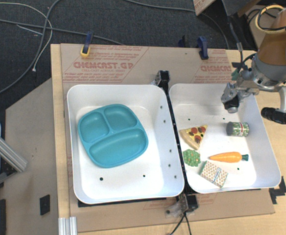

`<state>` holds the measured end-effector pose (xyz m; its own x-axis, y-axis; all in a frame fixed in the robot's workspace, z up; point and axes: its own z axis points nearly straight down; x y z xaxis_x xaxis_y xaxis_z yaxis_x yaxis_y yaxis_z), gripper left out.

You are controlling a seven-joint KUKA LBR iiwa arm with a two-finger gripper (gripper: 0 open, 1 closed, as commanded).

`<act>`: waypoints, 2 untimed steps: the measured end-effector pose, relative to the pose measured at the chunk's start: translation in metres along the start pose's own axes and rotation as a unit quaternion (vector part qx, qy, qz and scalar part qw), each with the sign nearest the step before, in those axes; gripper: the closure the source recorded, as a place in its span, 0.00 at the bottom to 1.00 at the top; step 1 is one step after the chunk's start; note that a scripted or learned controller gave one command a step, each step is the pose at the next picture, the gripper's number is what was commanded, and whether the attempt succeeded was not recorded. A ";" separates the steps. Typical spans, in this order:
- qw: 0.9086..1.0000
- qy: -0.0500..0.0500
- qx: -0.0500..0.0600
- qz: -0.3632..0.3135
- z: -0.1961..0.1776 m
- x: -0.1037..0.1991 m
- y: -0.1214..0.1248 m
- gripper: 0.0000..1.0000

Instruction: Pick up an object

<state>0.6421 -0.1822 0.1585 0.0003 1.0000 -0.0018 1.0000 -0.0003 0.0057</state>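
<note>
The right bin [260, 177] holds a pizza slice [194, 134], a green broccoli piece [191, 157], an orange carrot [227, 156], a patterned cracker-like block [214, 173] and a small green can [237, 129] lying on its side. My gripper [230, 104] hangs over the far right part of this bin, just above and behind the can, apart from it. Nothing shows between its fingers.
The left bin [84, 180] carries a teal divided plate [113, 135]. A black clamp [162, 77] sits at the far end of the seam between the bins. Blue clips [202, 48] hold the cardboard's back edge. The arm's grey body [273, 62] enters from the right.
</note>
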 end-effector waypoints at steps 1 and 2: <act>1.000 0.000 -0.001 -0.001 -0.059 -0.001 0.011 1.00; 1.000 0.000 -0.001 0.000 -0.107 -0.006 0.007 1.00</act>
<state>0.6481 -0.1880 0.2660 -0.0004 1.0000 -0.0023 1.0000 0.0004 0.0075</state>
